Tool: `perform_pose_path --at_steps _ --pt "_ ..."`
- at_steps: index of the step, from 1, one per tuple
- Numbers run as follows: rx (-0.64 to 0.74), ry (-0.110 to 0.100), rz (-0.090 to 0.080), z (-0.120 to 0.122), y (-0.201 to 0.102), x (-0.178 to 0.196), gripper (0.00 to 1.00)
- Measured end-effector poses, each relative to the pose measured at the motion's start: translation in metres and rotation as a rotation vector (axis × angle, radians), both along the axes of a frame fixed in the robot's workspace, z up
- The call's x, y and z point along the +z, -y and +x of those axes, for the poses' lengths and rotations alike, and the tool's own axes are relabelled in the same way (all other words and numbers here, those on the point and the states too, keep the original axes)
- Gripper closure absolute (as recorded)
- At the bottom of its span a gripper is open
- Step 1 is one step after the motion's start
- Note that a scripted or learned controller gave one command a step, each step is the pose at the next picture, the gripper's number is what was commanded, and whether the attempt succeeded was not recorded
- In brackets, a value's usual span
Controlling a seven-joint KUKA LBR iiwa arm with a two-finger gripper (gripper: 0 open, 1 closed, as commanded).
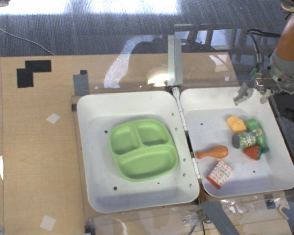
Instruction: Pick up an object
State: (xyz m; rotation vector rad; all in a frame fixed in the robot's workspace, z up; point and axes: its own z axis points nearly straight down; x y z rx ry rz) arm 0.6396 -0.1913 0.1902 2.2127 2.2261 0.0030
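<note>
The right bin (207, 109) holds several small toys: an orange-yellow piece (235, 123), a green can (248, 139), a red and green strawberry-like piece (254, 152), an orange drumstick (213, 152) and a red-and-white patterned box (220, 174). My gripper (252, 93) hangs over the far right corner of that bin, above and behind the toys. Its two grey fingers stand apart, with nothing between them.
The left bin (92, 124) holds a green divided plate (143, 148). A metal divider (184, 132) runs between the two bins. The grey arm with its orange band (289, 42) comes in from the right edge.
</note>
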Motion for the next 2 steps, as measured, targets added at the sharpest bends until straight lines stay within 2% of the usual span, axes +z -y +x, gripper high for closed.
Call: perform_pose_path --at_steps 1,2 --pt "0.063 0.003 -0.002 0.032 -0.009 -0.103 0.00" --pt "0.400 0.002 -0.003 0.006 0.015 -0.104 0.00"
